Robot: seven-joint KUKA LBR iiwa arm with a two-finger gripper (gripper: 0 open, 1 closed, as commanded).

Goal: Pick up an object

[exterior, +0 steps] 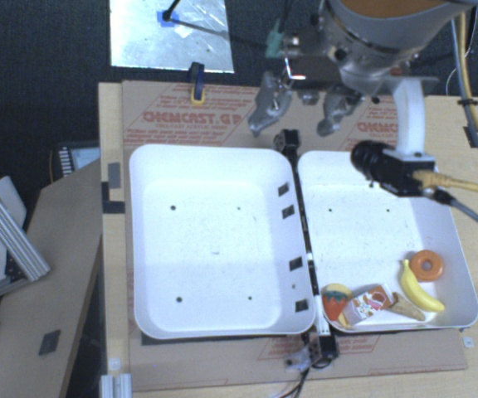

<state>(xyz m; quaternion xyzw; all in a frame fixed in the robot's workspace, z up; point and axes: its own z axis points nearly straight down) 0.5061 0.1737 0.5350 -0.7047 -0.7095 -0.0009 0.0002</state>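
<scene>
While the pincer [301,113] is parked at 12 o'clock with its fingers spread apart and nothing held, the banana [419,289] is left at 5 o'clock in the right bin [363,222]; it should probably be approached across its narrow width.

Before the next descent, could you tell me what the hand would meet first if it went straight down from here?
Probably the far rim where the two bins join. The hand hangs open above it, though depth is unclear from this view.
</scene>
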